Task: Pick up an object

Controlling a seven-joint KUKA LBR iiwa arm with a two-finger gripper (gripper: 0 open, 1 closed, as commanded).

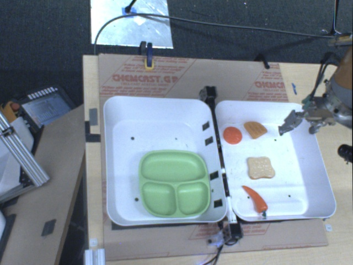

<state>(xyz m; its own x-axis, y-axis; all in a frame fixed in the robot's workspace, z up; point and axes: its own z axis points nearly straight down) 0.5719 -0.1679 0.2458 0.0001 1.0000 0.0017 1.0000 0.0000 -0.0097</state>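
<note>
The right bin [314, 175] holds a red round slice [233, 135], a tan wedge-shaped piece [255, 129], a pale slice of toast [260, 168] and a red chili pepper [255, 198]. My gripper [298, 128] hangs over the bin's upper right part, to the right of the tan piece and apart from it. Its fingers are spread open with nothing between them. One fingertip [283, 129] points toward the tan piece.
The left bin [118, 148] carries a green three-compartment plate [175, 182]. A black divider with clips [215, 148] runs between the bins. Cables cross the dark floor behind the bench, and a yellow clamp [148, 57] sits at the back edge.
</note>
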